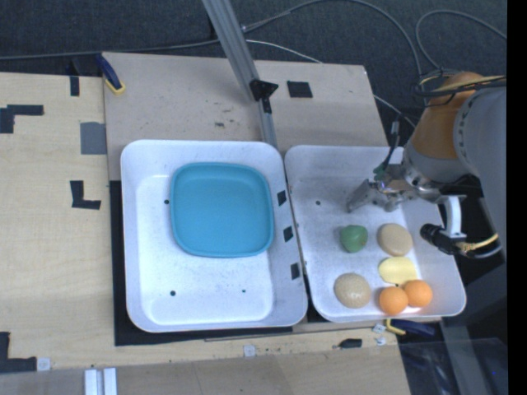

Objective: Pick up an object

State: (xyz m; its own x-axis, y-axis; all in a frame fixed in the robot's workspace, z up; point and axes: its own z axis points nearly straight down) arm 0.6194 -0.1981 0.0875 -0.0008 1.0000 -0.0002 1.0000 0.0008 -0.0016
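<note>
Two orange balls, one green ball, one blue plate; fingers apart, holding nothing.

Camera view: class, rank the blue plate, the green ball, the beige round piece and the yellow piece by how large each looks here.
1. blue plate, by far
2. beige round piece and yellow piece: too alike to separate
3. green ball, slightly smaller

R bin far half bare, six items crowd near corner, L bin w/ blue plate
</note>
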